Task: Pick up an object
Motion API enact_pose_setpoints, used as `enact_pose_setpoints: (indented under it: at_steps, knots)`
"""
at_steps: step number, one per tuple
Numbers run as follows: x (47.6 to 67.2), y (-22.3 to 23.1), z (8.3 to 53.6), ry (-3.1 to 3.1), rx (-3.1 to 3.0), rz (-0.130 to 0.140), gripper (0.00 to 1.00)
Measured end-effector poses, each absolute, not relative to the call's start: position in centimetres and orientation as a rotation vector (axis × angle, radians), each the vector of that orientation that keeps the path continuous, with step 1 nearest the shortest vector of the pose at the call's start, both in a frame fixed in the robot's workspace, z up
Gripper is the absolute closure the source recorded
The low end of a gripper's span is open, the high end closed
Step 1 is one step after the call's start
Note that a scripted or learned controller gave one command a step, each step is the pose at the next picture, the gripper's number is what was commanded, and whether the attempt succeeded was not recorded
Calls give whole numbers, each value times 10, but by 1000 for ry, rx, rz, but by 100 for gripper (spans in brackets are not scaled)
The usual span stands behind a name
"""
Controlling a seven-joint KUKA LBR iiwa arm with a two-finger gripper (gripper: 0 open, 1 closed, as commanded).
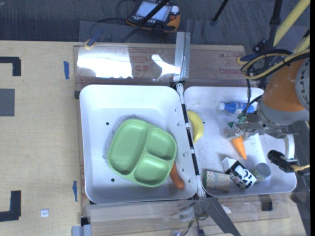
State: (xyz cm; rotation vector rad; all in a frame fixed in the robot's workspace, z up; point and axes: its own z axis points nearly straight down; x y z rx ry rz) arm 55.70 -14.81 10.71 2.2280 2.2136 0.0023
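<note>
In the right bin (211, 100), my gripper (240, 128) hangs over the middle, reaching in from the right. An orange carrot-shaped toy (239, 147) lies directly below and touching the gripper's tip, pointing toward the front. A blue and white bottle (235, 106) lies just behind the gripper. A yellow banana (196, 124) rests against the bin's left wall.
A patterned cup (217, 180) lies on its side at the front of the right bin, beside a black-and-white box (242, 175) and a small grey cylinder (262, 170). The left bin (93, 112) holds a green divided plate (141, 152) with an orange piece (176, 177) at its edge.
</note>
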Motion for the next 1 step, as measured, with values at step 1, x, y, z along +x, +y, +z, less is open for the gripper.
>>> enact_pose_setpoints:
  at_steps: [1]
  knots:
    - [526, -132, 184, 2083, 2351, 1, 100]
